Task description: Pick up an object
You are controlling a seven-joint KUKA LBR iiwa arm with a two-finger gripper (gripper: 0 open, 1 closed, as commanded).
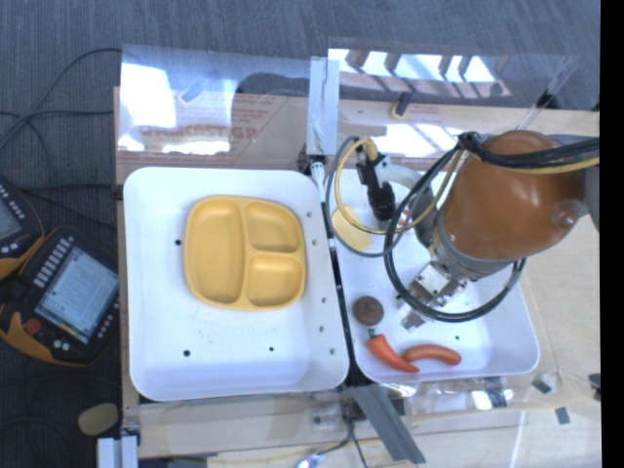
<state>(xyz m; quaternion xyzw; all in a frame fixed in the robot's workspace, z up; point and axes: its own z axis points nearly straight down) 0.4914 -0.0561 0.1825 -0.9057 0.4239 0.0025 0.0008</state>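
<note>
Mostly hidden under the arm's orange band [512, 208], tool [421, 305] over right bin [517, 354], finger state unreadable

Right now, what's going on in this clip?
The arm is reaching down into the right bin, its gripper low over the floor near a brown disc, a carrot and a sausage. Nothing shows between its fingers. A yellow tray sits untouched in the left bin.
</note>
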